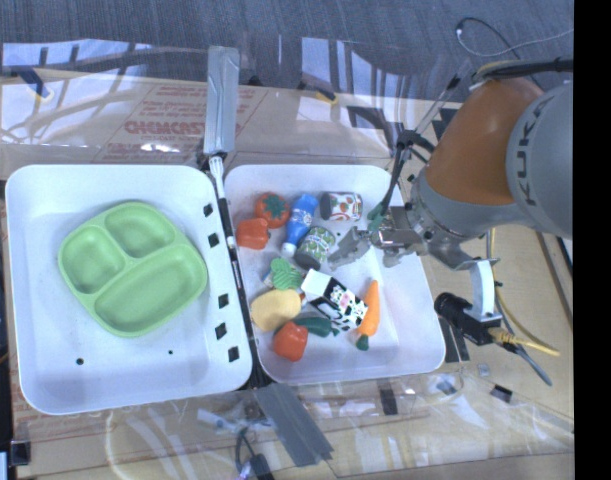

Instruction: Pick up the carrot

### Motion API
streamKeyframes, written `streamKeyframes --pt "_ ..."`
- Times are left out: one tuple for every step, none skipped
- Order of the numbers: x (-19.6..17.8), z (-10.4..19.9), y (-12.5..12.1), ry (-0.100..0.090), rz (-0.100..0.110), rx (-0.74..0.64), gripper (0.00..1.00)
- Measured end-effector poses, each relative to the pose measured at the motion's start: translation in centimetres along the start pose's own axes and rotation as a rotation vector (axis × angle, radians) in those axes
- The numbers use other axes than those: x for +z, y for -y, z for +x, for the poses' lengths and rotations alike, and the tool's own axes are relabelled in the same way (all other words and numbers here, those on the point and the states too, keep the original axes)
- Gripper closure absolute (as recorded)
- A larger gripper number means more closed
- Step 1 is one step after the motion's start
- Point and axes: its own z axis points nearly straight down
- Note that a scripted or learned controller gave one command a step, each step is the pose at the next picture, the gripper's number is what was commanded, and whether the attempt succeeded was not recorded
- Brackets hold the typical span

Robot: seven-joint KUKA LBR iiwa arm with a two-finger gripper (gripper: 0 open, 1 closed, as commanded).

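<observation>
Orange carrot (371,306), green plate (133,266), white bins (45,368), black-white cow-patterned toy (345,304).

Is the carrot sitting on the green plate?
No, the carrot lies in the right bin, while the green plate sits in the left bin.

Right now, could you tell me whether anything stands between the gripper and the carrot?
Nothing visible does. The gripper sits in the right bin just up-left of the carrot, with bare bin floor between. The cow-patterned carton lies against the carrot's left side.

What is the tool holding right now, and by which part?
Nothing that I can see. The tool hovers over the right bin, above the can; the carrot lies apart from it on the bin floor.
</observation>
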Motion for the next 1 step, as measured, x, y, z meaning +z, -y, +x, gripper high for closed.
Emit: streamKeyframes --pt "9.98 -7.0 0.0 0.001 0.0 0.004 0.0"
